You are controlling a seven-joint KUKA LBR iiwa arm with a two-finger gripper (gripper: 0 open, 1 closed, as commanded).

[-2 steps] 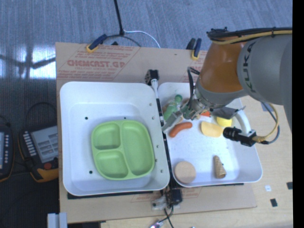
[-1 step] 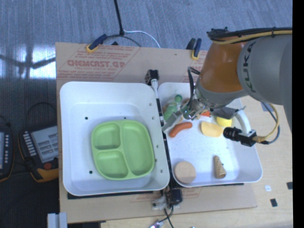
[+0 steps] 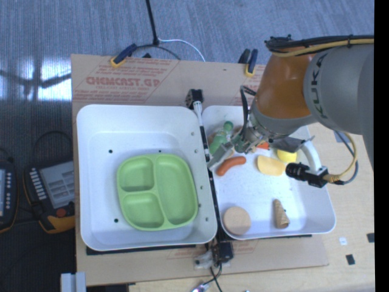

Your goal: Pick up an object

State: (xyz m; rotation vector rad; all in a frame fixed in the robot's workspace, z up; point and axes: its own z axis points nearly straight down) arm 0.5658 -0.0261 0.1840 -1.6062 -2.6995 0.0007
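My gripper (image 3: 243, 143) reaches down into the back of the right bin (image 3: 304, 224), under the orange wrist band. It hovers among a green item (image 3: 227, 126), an orange carrot-like piece (image 3: 216, 143) and a red-orange sausage (image 3: 231, 164). A yellow wedge (image 3: 270, 165) and a bright yellow piece (image 3: 287, 156) lie just to its right. Nearer the front lie a round tan bun (image 3: 236, 219) and a brown cone (image 3: 279, 214).
The left bin (image 3: 97, 132) holds a green divided plate (image 3: 158, 191). A black clamp (image 3: 194, 97) sits at the back where the bins meet. A black cable with connector (image 3: 307, 175) hangs over the right bin's right side.
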